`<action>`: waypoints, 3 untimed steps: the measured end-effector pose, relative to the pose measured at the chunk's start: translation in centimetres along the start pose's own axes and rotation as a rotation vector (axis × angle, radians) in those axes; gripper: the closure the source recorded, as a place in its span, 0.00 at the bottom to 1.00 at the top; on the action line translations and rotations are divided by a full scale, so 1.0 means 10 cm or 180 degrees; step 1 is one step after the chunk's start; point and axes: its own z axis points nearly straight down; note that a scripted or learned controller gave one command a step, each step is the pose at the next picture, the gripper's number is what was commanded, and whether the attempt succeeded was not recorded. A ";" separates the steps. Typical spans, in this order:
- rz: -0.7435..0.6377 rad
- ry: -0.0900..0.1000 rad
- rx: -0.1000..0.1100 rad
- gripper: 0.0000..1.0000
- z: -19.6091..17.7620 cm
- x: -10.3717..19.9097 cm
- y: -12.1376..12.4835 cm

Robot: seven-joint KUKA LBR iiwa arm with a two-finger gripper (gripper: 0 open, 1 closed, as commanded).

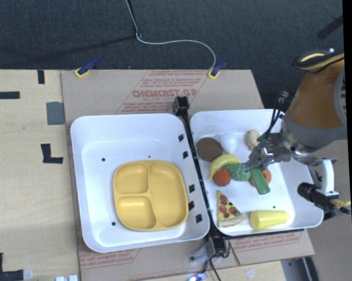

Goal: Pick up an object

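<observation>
While the grey-and-orange arm's two-finger gripper [255, 161] hangs low over the right white bin [296, 219], it's touching a green toy vegetable [260, 182]. Honestly can't tell its state. Yellow divided plate [150, 195] sits in the left bin [90, 170].

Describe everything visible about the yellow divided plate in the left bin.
The yellow divided plate is a rounded-square tray of what looks like matte plastic, with a raised rim and low ridges splitting it into three compartments: two across the top and one wider one below. It lies flat, right side up, slightly rotated, on the floor of the left bin, toward the bin's near right part. Nothing lies in it, and the hand is over the other bin.
</observation>
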 end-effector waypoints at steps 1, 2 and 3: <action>-0.0011 0.0003 0.0003 1.00 -0.07 0.25 0.43; -0.0008 0.0001 0.0002 1.00 -0.09 0.38 0.89; -0.0004 0.0000 0.0010 1.00 0.12 0.56 1.30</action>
